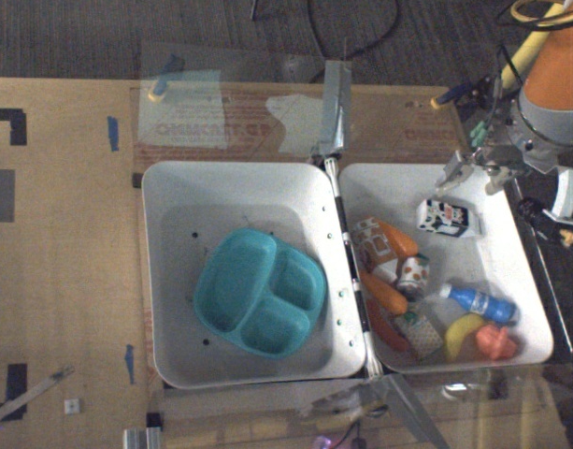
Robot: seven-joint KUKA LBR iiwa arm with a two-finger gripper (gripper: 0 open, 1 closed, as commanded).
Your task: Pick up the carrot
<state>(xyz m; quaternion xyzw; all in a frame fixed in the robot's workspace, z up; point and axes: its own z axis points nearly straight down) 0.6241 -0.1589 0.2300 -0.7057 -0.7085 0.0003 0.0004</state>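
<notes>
Looking into the right bin (pixel 510 241), you'll find the carrot (pixel 385 294) lying along its left wall, about midway down, pointing slantwise toward the bin's near edge. It touches a small spotted cup (pixel 413 273) on one side and sits just beside a second orange piece (pixel 387 333) nearer the front corner. The tool (pixel 478 168) hangs over the bin's far right corner, well apart from the carrot, near the cow-print milk carton (pixel 443 217); you cannot tell whether it stands apart or together. Judge the carrot a light, stiff, smooth plastic toy, likely slippery on its taper. Take it across the thicker middle, square to its length, clear of the cup
</notes>
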